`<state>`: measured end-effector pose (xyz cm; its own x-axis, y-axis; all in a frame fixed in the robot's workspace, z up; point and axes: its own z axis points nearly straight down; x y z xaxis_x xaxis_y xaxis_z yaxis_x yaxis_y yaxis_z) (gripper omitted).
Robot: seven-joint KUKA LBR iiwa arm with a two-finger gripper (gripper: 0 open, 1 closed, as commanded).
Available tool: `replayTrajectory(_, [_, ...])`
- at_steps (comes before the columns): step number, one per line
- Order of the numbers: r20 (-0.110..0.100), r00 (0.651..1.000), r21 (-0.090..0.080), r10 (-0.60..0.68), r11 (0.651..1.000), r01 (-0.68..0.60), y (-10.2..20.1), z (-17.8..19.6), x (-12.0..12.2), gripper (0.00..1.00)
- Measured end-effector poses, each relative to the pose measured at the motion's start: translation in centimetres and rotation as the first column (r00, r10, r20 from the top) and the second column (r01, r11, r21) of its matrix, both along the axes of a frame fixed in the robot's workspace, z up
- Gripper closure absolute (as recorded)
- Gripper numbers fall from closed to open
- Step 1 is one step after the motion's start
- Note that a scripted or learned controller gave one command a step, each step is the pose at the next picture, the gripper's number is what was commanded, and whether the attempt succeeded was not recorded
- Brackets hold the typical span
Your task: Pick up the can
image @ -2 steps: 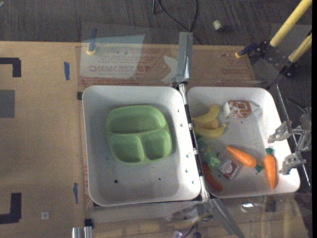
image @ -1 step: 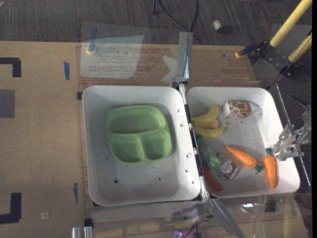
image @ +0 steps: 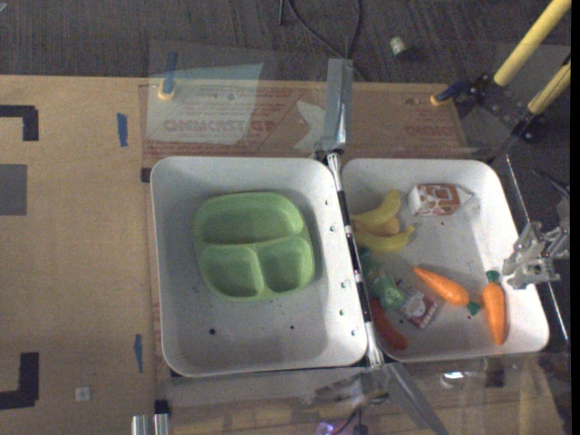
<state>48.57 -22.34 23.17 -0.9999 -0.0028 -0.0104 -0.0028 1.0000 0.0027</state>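
Well left of pincer: can, lying beside carrot.

Dim, soft-focus picture; white bins brightest, faint glare on clear sheeting.

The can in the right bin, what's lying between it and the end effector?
Two carrots, in the camera view: a slanted carrot beside the can, and a second carrot nearer the end effector.

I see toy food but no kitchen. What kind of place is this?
Probably a robot test lab, not a kitchen. Two white bins sit on a taped bench, one holding a green tray, the other plastic carrots and bananas, with a metal claw nearby.
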Motion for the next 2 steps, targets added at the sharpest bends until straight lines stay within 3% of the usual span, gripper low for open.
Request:
replayTrajectory(1, [-0.005,0.951,-0.002,-0.308,0.951,0.308,-0.2,2.4,-0.4,1.00])
replayTrajectory(2, [-0.004,0.994,-0.003,-0.109,0.994,0.109,0.1,5.0,0.5,1.00])
